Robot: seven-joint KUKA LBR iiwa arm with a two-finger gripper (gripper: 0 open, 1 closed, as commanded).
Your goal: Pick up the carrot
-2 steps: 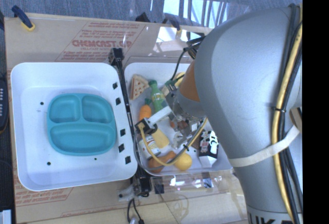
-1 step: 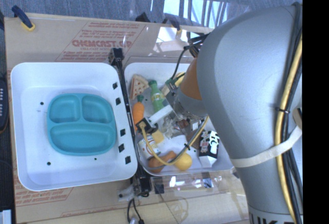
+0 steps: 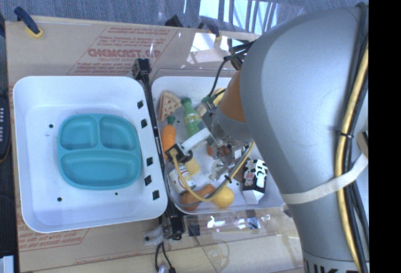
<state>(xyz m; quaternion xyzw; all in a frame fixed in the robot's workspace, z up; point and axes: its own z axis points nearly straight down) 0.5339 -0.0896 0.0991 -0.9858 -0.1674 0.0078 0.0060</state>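
**Carrot lies at the left wall of the right bin, gripper low over the bin's middle**

The carrot (image 3: 168, 137) is a short, stubby, bright orange piece with a rounded body. It lies lengthwise, running up and down the frame, and its upper end looks darker, perhaps green, though that end is too small to make out. It rests on the floor of the right bin (image 3: 182, 86), just beside the bin's left wall, a little left of the frame's centre. Just above it in the picture is a tan wedge of bread (image 3: 168, 104), and up and to its right stands a green bottle (image 3: 190, 114). Below and to the right of the carrot lies a small yellow block (image 3: 192, 167). Lower still, a brown sausage (image 3: 199, 193) lies near the bin's lower edge with a yellow lemon (image 3: 223, 197) just beside it. A black and white patterned thing (image 3: 255, 176) sits towards the bin's lower right.

The gripper (image 3: 219, 154) hangs low in the middle of the right bin, right of the carrot and apart from it. Cables and the arm's own bulk crowd it, so I cannot tell whether it is spread or pressed together, nor whether it touches anything. The grey arm (image 3: 301, 109) covers the right half of the frame, its orange band (image 3: 233, 99) just above the gripper.

In the left bin (image 3: 25, 140) a teal divided plate (image 3: 99, 151) lies flat, well apart from the carrot
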